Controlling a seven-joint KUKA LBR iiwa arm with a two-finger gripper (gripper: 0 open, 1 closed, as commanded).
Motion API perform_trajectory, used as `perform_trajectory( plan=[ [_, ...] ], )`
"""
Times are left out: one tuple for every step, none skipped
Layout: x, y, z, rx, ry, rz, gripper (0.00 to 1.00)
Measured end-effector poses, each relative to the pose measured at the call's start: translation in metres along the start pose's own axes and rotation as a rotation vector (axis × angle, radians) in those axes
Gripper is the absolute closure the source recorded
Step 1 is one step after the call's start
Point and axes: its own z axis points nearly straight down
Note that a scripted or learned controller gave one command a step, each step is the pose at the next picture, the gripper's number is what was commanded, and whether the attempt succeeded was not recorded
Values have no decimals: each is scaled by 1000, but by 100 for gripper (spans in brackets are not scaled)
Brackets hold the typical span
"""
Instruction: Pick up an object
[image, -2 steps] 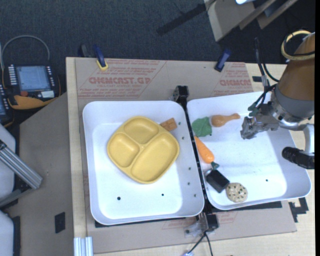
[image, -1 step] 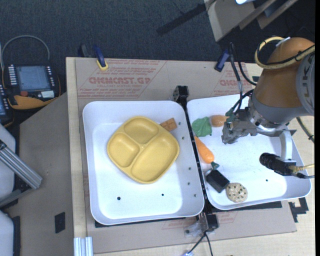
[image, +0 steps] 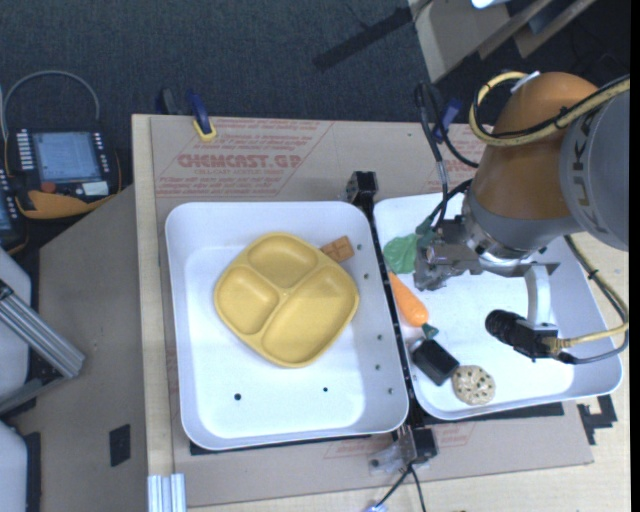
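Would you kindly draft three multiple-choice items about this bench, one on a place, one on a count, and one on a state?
1. Where does the yellow divided plate lie?
A. left bin
B. right bin
C. on the cardboard

2. How many compartments does the plate have?
A. two
B. three
C. five

3. How does the carrot stand to the claw?
A. gripped in it
B. lying loose in the right bin, below it
C. resting on the plate

Key: 1 A, the plate fills the left bin; 2 B, ridges part it into three; 3 B, the carrot rests on the bin floor by the divider.
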Motion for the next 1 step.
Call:
perform_trajectory(
  plan=[
    [54, -14, -8, 1, 0, 0, 100]
  ],
)
